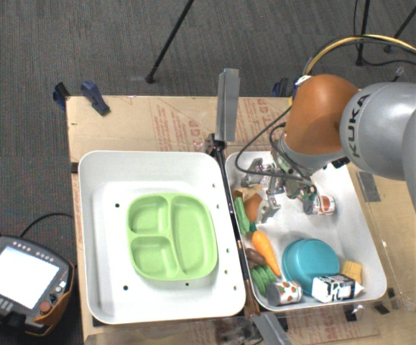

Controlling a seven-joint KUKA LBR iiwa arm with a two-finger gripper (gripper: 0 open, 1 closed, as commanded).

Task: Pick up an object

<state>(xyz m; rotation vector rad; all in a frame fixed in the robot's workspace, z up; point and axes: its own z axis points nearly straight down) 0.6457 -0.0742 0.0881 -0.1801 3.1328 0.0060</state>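
I see open white floor in the right-hand shallow white bin [369, 236] only in its middle, between the orange toy carrot [265, 247] and the right wall. The near end is crowded: a round teal bowl [310, 264], a small black-and-white carton [333, 287] and a small patterned cup [287, 292] sit close together. Green toy vegetables [243, 215] line the left wall. My tool [288, 196] hangs over the far end, beside a small red-and-white can [321, 205]. In the left-hand shallow white bin [100, 192], a light green divided plastic tray [172, 236] takes the centre, leaving a bare margin all round.
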